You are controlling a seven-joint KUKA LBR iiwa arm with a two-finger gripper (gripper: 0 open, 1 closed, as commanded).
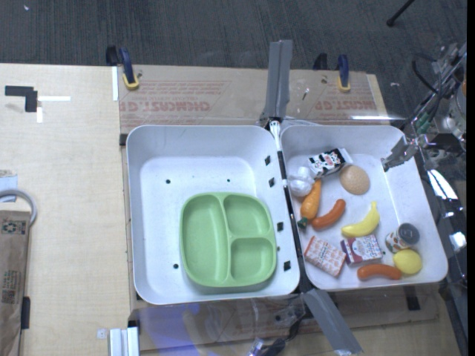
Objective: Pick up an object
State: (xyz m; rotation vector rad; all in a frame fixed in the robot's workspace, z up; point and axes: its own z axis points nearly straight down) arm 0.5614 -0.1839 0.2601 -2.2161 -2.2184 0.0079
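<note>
While the gripper hovers at the right bin's upper right rim, jaw state impossible to tell, the left bin holds a green tray; a banana lies among toy foods.

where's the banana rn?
The banana lies in the right bin, toward its lower middle, just right of the orange sausage and directly above the small red carton.
</note>
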